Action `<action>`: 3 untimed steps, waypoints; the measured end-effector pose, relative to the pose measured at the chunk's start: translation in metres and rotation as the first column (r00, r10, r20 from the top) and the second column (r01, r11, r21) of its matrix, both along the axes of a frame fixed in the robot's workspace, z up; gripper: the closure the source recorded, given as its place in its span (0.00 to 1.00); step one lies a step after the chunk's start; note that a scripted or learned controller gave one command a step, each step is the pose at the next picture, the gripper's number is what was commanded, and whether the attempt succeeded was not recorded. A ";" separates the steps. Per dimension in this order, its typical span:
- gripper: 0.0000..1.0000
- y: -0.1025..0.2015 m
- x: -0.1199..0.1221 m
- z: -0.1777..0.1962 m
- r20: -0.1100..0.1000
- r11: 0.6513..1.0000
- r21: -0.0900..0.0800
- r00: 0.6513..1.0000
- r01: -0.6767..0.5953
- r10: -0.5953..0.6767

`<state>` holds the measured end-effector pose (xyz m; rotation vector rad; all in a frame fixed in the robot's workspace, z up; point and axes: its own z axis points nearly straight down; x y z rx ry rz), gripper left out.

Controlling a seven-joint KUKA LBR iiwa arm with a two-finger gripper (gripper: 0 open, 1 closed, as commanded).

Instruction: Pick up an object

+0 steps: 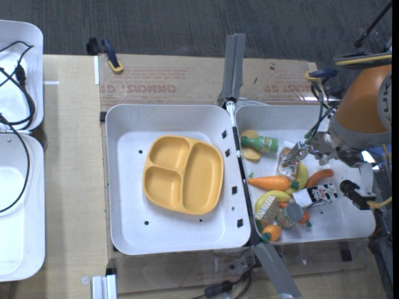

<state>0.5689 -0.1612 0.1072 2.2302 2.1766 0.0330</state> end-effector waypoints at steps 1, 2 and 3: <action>0.00 0.008 -0.034 0.000 0.005 0.990 -0.012 0.990 -0.142 0.142; 0.00 0.050 -0.079 0.068 -0.033 0.950 0.003 0.949 -0.312 0.312; 0.00 0.050 -0.079 -0.006 -0.017 0.912 -0.008 0.912 -0.411 0.411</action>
